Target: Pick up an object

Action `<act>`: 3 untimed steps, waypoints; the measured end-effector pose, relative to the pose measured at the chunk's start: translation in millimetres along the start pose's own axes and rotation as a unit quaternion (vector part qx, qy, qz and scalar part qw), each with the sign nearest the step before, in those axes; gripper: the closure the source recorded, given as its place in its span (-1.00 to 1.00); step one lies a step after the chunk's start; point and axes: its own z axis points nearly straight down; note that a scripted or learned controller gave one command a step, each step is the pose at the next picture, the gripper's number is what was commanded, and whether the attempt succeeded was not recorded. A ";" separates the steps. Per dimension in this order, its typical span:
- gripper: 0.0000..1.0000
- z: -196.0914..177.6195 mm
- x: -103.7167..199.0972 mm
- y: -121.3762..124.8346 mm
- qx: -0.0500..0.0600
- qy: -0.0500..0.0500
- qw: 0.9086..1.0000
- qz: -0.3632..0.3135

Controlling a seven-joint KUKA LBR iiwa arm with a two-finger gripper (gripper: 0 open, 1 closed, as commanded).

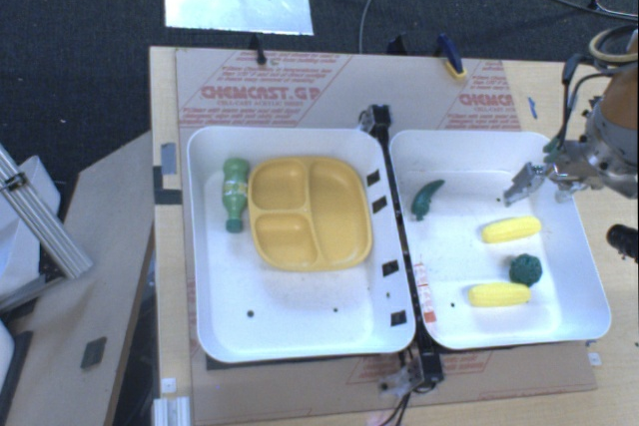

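I read this as the approach step: my gripper [531, 183] hangs at the right of the frame over the right bin [574, 319], jaws spread and holding nothing. The nearest candidate, a yellow corn cob [511, 230], lies just below it in the frame; a second cob [499, 294], a dark green lump [525, 268] and a green pepper [426, 198] sit nearby. Next I'd centre over the cob, descend, then close.

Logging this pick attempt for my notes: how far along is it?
Nothing is picked yet. The gripper hangs over the right bin, just above the upper corn cob, with nothing between its fingers. The corn, the second cob, broccoli and green pepper all lie on the bin floor. Descent, grasp and lift remain.
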 end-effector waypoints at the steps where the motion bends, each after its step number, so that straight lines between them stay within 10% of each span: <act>1: -1.00 -6.0 0.3 2.6 -0.005 -0.001 1.000 -0.001; 3: -1.00 111.2 -3.3 13.4 -0.008 -0.002 1.000 -0.001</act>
